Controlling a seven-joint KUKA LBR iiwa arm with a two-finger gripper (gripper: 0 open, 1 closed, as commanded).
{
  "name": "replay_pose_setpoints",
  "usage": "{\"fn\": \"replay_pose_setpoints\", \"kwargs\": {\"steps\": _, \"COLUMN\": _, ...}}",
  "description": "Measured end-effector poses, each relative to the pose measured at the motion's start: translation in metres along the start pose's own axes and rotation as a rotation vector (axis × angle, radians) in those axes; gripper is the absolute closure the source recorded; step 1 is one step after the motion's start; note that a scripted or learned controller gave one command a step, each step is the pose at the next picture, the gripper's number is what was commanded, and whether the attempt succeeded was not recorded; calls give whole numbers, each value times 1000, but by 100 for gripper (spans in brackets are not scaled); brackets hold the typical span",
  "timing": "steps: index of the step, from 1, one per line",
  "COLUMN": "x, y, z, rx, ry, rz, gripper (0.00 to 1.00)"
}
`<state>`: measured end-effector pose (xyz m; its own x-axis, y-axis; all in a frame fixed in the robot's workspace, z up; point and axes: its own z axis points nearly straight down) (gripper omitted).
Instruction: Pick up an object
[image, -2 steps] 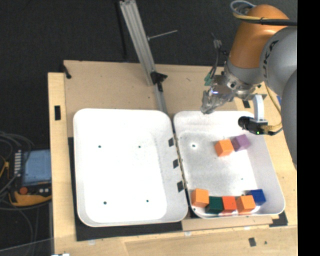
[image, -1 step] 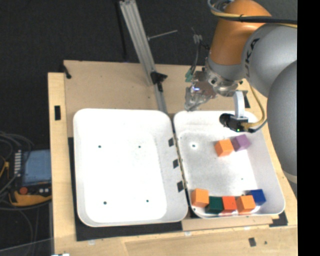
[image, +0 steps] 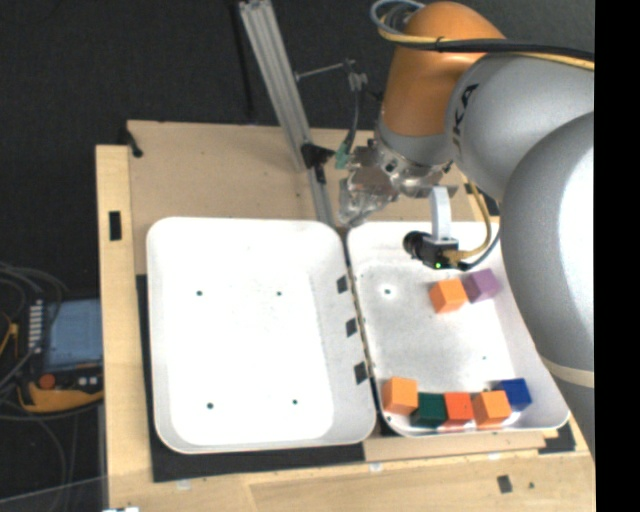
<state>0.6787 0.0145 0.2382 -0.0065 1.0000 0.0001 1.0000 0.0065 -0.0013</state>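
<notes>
The right bin (image: 420, 345) holds several small cubes. An orange cube (image: 448, 295) and a purple cube (image: 482, 285) touch each other near its far right side. Along its near wall runs a row: orange cube (image: 401, 394), green cube (image: 430, 409), red-orange cube (image: 458, 406), another orange cube (image: 491, 406) and a blue cube (image: 515, 392). My gripper (image: 356, 203) hangs under the orange wrist band, over the far left corner of the right bin, near the wall between the bins. It is well apart from every cube, and I see nothing held in it.
The left bin (image: 245, 330) lies beside the right one. A slanted metal rail (image: 285, 100) rises behind the bins, close to the gripper. A black cable part with a green light (image: 432, 248) hangs by the wrist. The grey arm (image: 540, 150) covers the right side.
</notes>
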Motion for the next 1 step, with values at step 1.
{"fn": "replay_pose_setpoints", "kwargs": {"steps": 1, "x": 51, "y": -4, "z": -10, "rx": -4, "ry": 2, "rz": -2, "gripper": 100}}
